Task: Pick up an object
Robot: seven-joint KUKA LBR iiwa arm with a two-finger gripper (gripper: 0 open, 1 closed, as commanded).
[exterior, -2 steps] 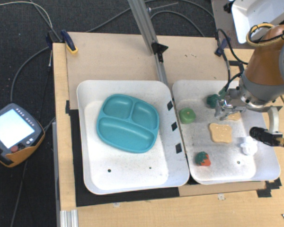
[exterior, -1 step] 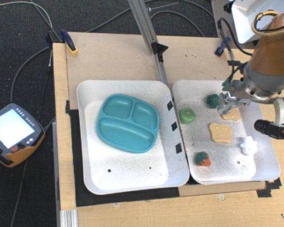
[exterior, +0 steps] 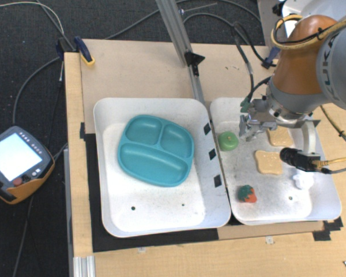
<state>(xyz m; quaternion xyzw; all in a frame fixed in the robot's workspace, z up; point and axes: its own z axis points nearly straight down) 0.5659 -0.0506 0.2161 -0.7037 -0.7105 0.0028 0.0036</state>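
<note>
Camera view: arm [exterior: 311,56] is reaching in from the right and hanging over the right bin [exterior: 277,209]. Gripper [exterior: 249,130] is sitting low near the bin's upper left part, just beside the green round piece [exterior: 228,141]. Nothing is showing between its fingers, but I can't tell how wide they are standing; too small and dark.

Candidates to pick are all lying loose in the right bin: the green piece near the left wall, a tan toast-shaped piece [exterior: 269,162] mid-bin, another tan piece [exterior: 279,137] partly under the wrist, a red-and-green toy [exterior: 247,194] lower down, and a small white item [exterior: 303,181] to the right. They're well spread, likely so single picks stay clean.

Left bin [exterior: 161,221] is holding a teal divided plate [exterior: 156,150], probably as a drop spot.

Partial letters on the grey arm link at the right edge look like "KU". Handheld pendant [exterior: 16,165] is lying left of the bench, screen glowing, unreadable.
</note>
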